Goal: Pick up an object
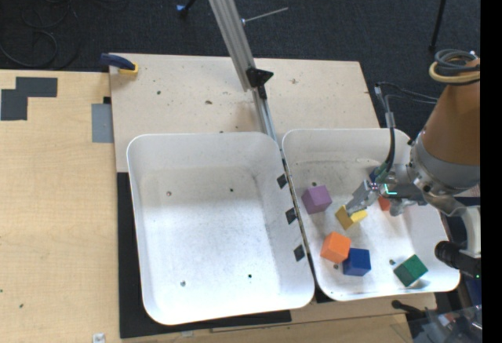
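Green block — dark, tilted, near-corner

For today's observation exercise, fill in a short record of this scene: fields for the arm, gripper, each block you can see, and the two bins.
arm: grey with orange band, reaching in from the right
gripper: low in the right bin, at the yellow block
yellow block: right at the gripper tip; whether it is gripped cannot be told
purple block: left of the gripper
orange block: touching the blue block
green block: near the right bin's front corner
right bin: holds all the blocks
left bin: white, beside it
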You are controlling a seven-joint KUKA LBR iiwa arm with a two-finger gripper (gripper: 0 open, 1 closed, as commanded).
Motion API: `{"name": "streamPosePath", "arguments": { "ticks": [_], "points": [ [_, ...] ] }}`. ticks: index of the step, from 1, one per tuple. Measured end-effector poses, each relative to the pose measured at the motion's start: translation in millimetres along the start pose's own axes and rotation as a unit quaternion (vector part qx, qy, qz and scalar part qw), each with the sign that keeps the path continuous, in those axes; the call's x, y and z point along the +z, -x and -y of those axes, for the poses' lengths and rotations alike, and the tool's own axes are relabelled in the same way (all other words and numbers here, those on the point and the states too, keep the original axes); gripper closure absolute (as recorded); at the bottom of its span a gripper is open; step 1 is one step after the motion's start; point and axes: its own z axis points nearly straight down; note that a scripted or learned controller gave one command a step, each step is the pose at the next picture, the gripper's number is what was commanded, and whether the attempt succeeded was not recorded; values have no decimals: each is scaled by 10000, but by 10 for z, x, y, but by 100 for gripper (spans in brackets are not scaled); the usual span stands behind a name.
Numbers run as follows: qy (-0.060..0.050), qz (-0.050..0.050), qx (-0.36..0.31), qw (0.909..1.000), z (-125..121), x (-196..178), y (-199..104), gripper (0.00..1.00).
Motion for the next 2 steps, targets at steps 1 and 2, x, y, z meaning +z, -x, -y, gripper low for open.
{"name": "streamPosePath", "arguments": {
  "ticks": [1,2],
  "points": [
    [22,4,22,10000,-4,-16,17,0],
    [-10,-2,4,10000,24,430,-32,0]
  ]
}}
